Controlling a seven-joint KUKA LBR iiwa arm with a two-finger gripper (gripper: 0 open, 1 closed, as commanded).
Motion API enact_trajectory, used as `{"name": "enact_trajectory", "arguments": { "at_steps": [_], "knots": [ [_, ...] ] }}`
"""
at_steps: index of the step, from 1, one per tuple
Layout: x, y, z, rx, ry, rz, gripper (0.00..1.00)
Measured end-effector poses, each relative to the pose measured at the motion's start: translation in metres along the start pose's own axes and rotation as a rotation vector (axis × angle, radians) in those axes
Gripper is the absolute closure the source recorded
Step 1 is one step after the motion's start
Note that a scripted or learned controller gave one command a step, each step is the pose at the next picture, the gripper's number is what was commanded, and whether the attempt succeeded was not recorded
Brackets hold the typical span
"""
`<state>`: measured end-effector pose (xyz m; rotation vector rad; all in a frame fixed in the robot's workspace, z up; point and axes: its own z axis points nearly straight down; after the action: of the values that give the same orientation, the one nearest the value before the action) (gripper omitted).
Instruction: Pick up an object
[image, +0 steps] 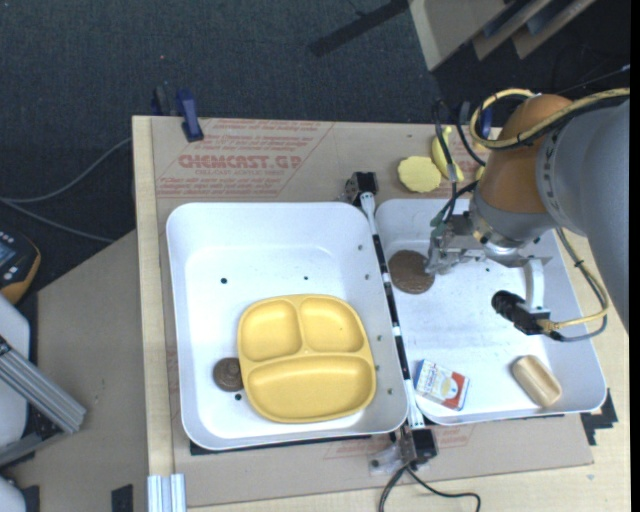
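Right bin (590, 395): tool (436, 262) beside brown disc (408, 271); grip unclear.

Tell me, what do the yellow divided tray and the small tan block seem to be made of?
Yellow divided tray: probably moulded plastic, smooth with a soft sheen and rounded compartment edges. Tan block: looks like unpainted wood, matte and pale brown, though foam or cork is possible.
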<state>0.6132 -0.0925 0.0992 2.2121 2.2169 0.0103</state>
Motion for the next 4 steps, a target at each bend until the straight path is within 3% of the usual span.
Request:
{"name": "enact_trajectory", "arguments": {
  "at_steps": [1,2,3,4],
  "knots": [
    [-0.023,-0.018,-0.043,0.009,0.001,0.004,1.00],
    [-0.022,-0.018,-0.041,0.010,0.001,0.002,0.00],
    [-0.002,0.019,0.016,0.009,0.002,-0.001,0.00],
    [-0.002,0.020,0.001,0.000,0.001,-0.001,1.00]
  ]
}}
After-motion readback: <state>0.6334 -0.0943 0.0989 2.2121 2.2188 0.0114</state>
